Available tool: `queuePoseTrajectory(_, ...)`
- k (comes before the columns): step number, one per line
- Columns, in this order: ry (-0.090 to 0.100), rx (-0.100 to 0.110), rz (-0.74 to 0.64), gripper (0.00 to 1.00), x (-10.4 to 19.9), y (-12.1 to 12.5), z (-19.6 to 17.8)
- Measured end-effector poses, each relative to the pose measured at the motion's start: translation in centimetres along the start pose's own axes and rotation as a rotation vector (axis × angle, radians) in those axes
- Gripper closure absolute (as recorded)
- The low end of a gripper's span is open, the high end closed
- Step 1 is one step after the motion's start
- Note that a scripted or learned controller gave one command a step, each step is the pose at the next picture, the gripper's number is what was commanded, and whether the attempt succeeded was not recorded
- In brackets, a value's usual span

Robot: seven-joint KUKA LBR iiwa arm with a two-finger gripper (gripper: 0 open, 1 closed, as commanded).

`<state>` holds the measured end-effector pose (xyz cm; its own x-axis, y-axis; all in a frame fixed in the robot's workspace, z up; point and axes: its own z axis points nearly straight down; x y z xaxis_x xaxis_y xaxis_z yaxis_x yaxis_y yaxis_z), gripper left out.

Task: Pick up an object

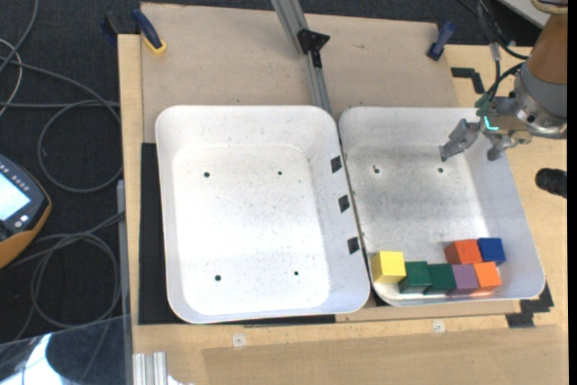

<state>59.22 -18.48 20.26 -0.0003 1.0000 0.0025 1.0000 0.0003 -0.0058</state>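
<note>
Seen from above at a slant: a counter (225, 50) bearing two shallow white bins side by side. Left bin (243, 212) speckled, nothing lying in it. Right bin (424, 194) holding a tight cluster of small coloured blocks along its near edge: a yellow block (389, 265) at the left end, two green blocks (428, 277) beside it, then a purple block (465, 278), an orange block (488, 275), a red-orange block (466, 251) and a blue block (491, 249) at the right, all touching or nearly touching.

Reaching in from the right, the grey arm with its orange band (548, 59). Gripper (476, 142) hovering over the far right part of the right bin, fingers spread apart, nothing between them, well apart from the blocks.

Judged as the approach step: no grasp begun, no object lifted. Next move likely calling for travel toward the near edge of the right bin, then a descent over one block. Yellow block at the cluster's left end probably the easiest pick, having bare bin floor on its left side; the others packed closely, leaving little room for a finger to slip between neighbours. Bin wall close behind the cluster also a possible obstacle on descent.
</note>
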Motion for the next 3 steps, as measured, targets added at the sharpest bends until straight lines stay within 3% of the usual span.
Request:
queuePoseTrajectory(1, -0.002, -0.005, -0.001, 0.0, 0.0, 0.1, -0.3)
queuePoseTrajectory(3, -0.001, 0.001, 0.0, 0.0, -0.2, -0.3, 10.6)
